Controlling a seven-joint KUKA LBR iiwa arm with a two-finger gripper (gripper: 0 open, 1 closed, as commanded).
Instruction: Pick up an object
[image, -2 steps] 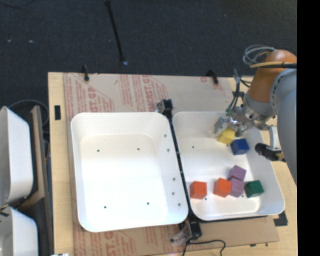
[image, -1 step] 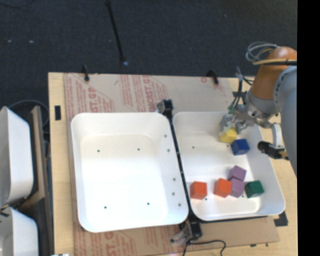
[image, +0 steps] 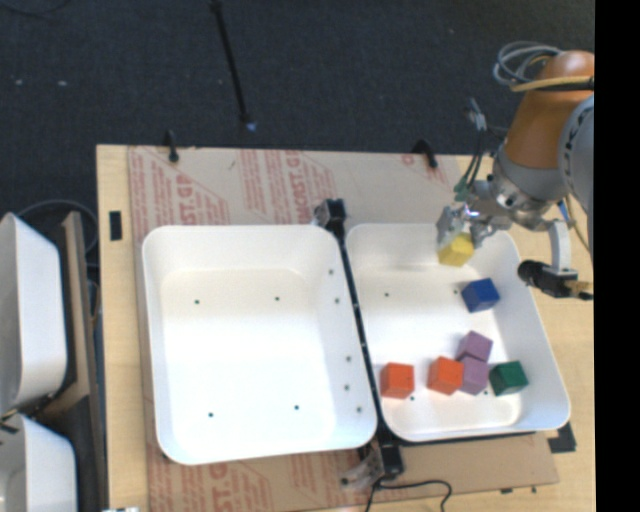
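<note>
Your gripper (image: 462, 232) hanging over far end of right bin (image: 535, 330), fingers closing on yellow block (image: 456, 250); block sitting between them, looking lifted off bin floor. You're seeing blue block (image: 481, 294) lying just beyond it toward near side. Two orange blocks (image: 398, 380) (image: 446, 375), two purple blocks (image: 475, 347) (image: 474, 376) and green block (image: 509, 377) clustering along near end of same bin. Left bin (image: 160, 300) lying beside it, touching along shared edge.

Two white bins (image: 160, 300) counted, two orange blocks (image: 398, 380), two purple blocks (image: 475, 347), one blue block (image: 481, 294), one green block (image: 509, 377), one yellow block (image: 456, 250).
</note>
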